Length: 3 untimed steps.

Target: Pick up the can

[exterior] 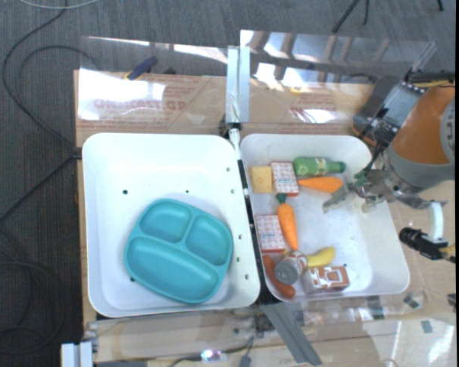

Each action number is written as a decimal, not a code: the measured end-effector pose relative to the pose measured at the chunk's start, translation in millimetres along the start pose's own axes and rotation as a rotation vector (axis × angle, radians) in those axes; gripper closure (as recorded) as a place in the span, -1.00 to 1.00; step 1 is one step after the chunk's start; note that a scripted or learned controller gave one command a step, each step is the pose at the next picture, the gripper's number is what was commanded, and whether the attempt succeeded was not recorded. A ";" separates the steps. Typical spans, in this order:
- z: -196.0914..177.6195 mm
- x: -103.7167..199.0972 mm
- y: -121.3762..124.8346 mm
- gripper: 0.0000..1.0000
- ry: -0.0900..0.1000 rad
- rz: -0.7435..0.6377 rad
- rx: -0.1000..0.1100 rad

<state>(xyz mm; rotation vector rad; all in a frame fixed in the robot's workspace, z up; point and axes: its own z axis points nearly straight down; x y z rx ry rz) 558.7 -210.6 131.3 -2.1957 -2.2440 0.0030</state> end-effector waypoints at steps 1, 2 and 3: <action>36.3 -5.6 74.8 -1.00 0.002 -0.074 -0.006; 37.4 -6.0 35.1 -1.00 0.001 -0.123 -0.023; 38.4 -6.8 105.2 -1.00 0.013 -0.013 0.015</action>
